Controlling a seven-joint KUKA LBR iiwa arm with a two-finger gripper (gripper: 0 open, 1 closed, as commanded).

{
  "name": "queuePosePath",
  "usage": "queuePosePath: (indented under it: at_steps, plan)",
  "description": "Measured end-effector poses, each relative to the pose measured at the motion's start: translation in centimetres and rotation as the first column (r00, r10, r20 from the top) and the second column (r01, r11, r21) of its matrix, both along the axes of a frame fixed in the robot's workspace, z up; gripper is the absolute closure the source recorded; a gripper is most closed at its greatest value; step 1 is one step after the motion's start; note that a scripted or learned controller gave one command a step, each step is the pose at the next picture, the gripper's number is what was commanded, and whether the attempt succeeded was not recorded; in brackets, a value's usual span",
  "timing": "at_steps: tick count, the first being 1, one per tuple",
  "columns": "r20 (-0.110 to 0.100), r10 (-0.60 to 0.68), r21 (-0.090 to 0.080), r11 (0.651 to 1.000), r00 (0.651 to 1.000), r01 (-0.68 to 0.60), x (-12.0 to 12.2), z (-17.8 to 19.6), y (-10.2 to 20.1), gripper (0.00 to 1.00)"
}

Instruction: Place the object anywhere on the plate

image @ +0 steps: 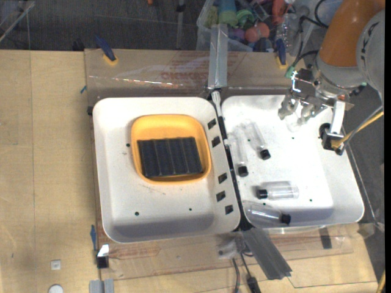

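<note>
The clear plastic vials point(278, 192) lying in the right bin point(317, 163) look light, stiff, slippery and prone to roll, so gripping mid-barrel seems best, while the end effector point(302, 110) hangs above with fingers apart, holding nothing.

Pale wooden bench point(43, 163), dark floor behind, bin of colourful toys point(256, 8).

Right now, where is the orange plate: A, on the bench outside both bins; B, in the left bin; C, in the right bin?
B: the orange plate sits in the left bin, while the clear tubes lie in the right bin.
</note>
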State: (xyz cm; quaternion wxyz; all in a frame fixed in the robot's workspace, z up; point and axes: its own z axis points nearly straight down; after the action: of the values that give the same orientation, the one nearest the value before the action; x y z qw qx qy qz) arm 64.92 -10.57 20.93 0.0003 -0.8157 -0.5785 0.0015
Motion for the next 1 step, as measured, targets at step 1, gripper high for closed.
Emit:
queuePosePath:
  at_steps: [1]
  plan:
    - [0.005,0.267,-0.001,0.964,0.964,-0.267,1.77,4.04,-5.22,1.00]
